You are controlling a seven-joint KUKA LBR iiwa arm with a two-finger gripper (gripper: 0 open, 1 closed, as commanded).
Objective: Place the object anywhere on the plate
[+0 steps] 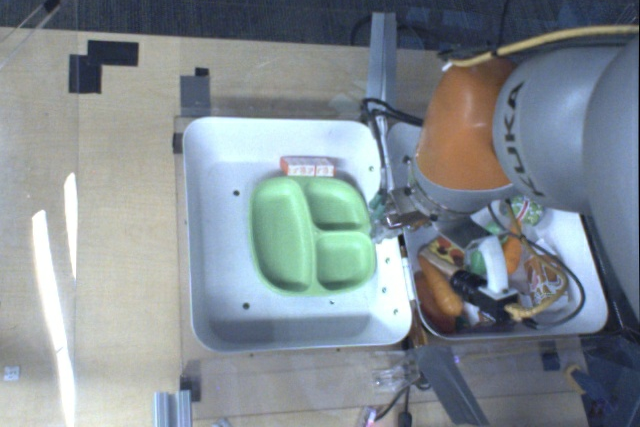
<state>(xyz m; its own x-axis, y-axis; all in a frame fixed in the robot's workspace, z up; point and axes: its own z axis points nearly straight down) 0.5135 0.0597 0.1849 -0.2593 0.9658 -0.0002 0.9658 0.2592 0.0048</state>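
Observation:
A green divided plate point(308, 233) lies in the middle of the left white bin point(215, 245). A small orange and white box point(306, 166) rests just behind the plate's far edge, touching or nearly touching it. My gripper point(397, 211) hangs over the wall between the two bins, close to the plate's right edge, under the orange band of the arm point(462, 130). A small greenish bit shows at the gripper's left side, too small to identify. Nothing lies on the plate.
The right bin point(590, 305) holds a jumble of several things, among them a brown and orange item point(438, 293), a white and green item point(490, 260) and a wire-like piece point(545, 280). The arm covers much of that bin.

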